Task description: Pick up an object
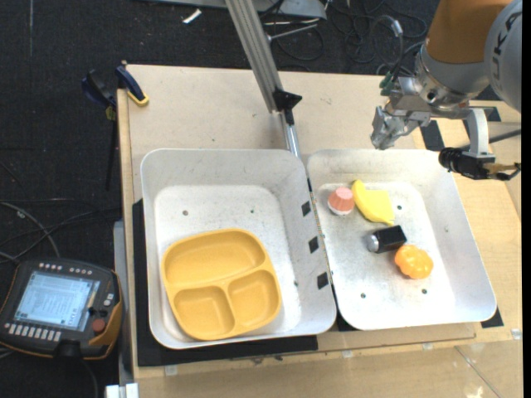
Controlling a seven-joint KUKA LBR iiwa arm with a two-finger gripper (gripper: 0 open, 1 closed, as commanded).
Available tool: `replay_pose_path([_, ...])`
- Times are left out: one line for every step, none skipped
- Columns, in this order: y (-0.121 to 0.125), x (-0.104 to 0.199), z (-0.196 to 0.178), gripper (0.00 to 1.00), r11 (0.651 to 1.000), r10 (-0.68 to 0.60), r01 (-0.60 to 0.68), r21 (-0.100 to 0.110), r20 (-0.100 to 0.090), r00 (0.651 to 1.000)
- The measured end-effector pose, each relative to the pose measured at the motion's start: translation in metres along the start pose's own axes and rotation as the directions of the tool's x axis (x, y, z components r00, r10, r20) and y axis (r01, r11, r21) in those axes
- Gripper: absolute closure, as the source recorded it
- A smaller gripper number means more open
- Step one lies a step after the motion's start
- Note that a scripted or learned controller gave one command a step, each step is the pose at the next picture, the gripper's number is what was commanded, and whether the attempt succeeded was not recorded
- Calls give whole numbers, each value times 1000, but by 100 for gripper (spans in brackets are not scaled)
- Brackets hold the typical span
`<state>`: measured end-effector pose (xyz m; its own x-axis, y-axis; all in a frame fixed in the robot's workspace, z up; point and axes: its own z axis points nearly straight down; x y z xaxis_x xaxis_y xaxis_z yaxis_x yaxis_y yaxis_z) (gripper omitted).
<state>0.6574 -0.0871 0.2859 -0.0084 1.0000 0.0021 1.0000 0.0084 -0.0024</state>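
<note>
Seen from above at a slant: gripper (388, 133) hanging above the far rim of the right bin (465, 280), nothing pinched in it; whether spread or pressed together, cannot tell. Inside the right bin, toward its far-left part, a pink-topped small round piece (340, 200) just beside a yellow banana-like object (372, 203). Nearer than the banana, a black cylinder (387, 239), lying on its side. Just right of the cylinder, an orange fruit-like object (413, 262). Left of the right bin, the left bin (216, 168), bearing a yellow divided tray (221, 282).
</note>
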Motion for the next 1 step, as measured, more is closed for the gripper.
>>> replay_pose_path([-12, 42, 12, 100, 1000, 1, -1, 0, 1, 1000])
